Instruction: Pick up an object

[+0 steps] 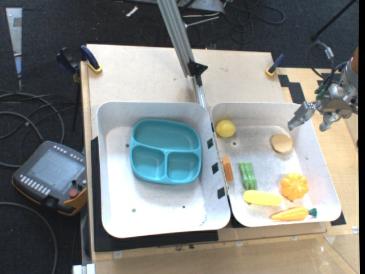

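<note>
The gripper [313,119] is hanging spread and empty over the right bin's [328,170] far right rim, poised for a drop. Nearest below is sitting the tan puck [282,143], lying apart from the other toys, so it's looking the easiest pick.

A pale surface [142,76] carries two white bins side by side; the left bin [114,210] holds a teal divided tray [166,151] with three compartments; two yellow-tipped clamps [91,61] and [274,67] grip the surface's far corners; a grey metal pole [175,27] slants down to the seam between the bins; a grey-and-orange control pendant [50,177] lies on the dark floor [40,107] to the left, among black cables [23,99].
</note>
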